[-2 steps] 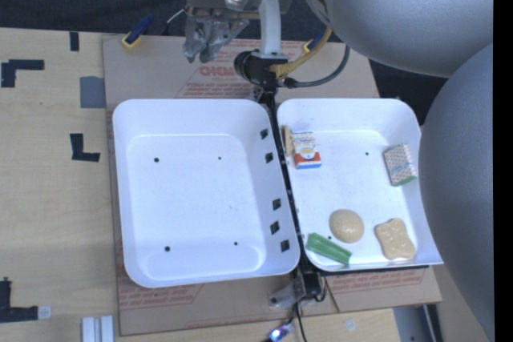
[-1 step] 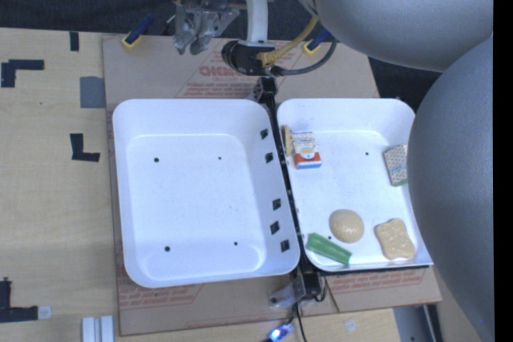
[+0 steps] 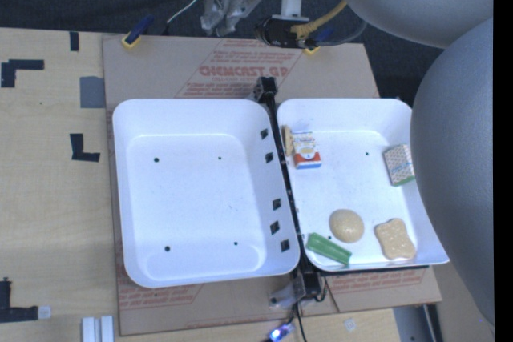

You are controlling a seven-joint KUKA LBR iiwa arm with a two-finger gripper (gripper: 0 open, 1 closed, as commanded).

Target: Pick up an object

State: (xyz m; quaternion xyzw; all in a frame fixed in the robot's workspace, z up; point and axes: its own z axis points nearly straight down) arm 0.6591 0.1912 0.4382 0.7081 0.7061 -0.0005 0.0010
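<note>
Five objects lie in the right bin [image 3: 377, 114]: a small box [image 3: 305, 149] by its left wall, a flat sponge-like pad [image 3: 399, 164] at its right edge, and a round beige lump [image 3: 347, 225], a green stick [image 3: 329, 249] and a tan biscuit-shaped piece [image 3: 395, 239] along its near edge; the left bin [image 3: 128, 120] is beside it. None seems lifted yet, so the whole pick remains. The pincer [image 3: 227, 8] hangs beyond the bins' far edge, touching nothing visible; how far it is open cannot be told
</note>
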